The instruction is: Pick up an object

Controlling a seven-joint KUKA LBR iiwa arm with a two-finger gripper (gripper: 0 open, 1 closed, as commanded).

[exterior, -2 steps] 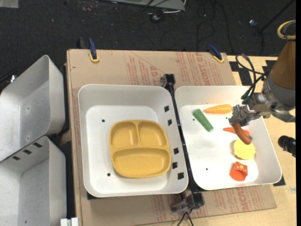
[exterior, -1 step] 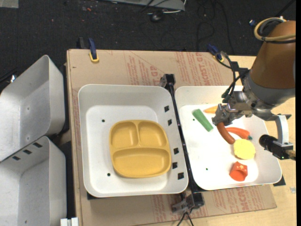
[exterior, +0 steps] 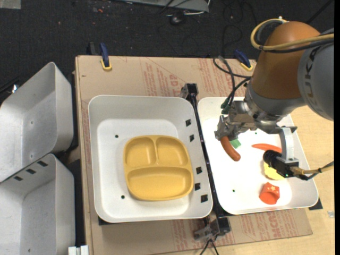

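Risk: the gripper (exterior: 229, 137) sits over the far end of the hot dog (exterior: 231, 149) in the right bin (exterior: 303, 201); a grasp that near the tip may let it pivot and slip out.
Cause: off-centre contact on a long, rounded piece.
Fingers: I cannot tell their spread; the wrist hides them.
Contact: apparently touching the hot dog's far end, no hold visible.
Neighbours: orange piece (exterior: 270, 194), yellow piece (exterior: 273, 171) lie to its right and nearer.
Left bin (exterior: 101, 142): yellow divided tray (exterior: 158, 167).

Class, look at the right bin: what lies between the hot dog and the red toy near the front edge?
Bare white bin floor separates hot dog from red toy, in the camera view.
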